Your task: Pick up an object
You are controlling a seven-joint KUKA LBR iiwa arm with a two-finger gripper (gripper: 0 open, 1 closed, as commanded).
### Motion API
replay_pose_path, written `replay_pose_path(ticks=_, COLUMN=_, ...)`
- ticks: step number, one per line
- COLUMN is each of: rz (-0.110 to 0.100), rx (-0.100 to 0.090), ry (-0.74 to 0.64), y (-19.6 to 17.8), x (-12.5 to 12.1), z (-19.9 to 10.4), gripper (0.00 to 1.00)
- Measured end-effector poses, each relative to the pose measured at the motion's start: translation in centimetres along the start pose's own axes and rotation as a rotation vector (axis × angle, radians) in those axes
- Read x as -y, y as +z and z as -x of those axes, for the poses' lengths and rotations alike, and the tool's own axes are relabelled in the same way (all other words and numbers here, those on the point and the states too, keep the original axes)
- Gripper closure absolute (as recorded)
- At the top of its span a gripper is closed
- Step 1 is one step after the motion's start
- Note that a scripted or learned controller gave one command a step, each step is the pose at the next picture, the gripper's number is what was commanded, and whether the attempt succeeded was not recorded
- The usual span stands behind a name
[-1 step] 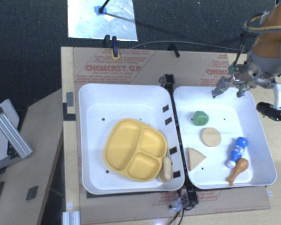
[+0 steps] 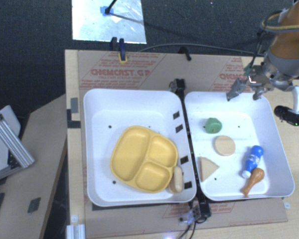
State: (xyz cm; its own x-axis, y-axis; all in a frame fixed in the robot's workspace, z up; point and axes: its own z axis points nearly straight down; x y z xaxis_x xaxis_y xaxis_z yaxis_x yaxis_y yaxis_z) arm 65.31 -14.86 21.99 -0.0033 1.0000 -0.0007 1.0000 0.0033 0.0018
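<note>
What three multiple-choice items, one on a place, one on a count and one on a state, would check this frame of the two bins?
1. Where does the yellow divided tray lie?
A. In the left bin
B. In the right bin
C. On the bench outside the bins

2. How many things lie in the right bin?
A. Two
B. Five
C. Eight

3. How does the gripper stand?
A. Pressed on the blue and white bottle
B. Gripping the green object
C. Above the right bin's far edge, holding nothing

Key: 1 A, the tray rests in the left bin beside a small tan object. 2 B, there are the green object, tan disc, tan wedge, blue and white bottle and drumstick. 3 C, its fingers stand apart with nothing between them.
</note>
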Motion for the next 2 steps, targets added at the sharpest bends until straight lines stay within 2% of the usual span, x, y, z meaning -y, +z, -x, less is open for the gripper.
replay_pose_path(ticks=1, rz=-0.003, rx=0.0, ry=0.001, y=4.3, x=0.5, z=-0.1, gripper=0.0)
replay_pose_path(ticks=2, rz=-0.002, rx=0.0, ry=0.002, y=10.1, x=1.2, z=0.3, gripper=0.0)
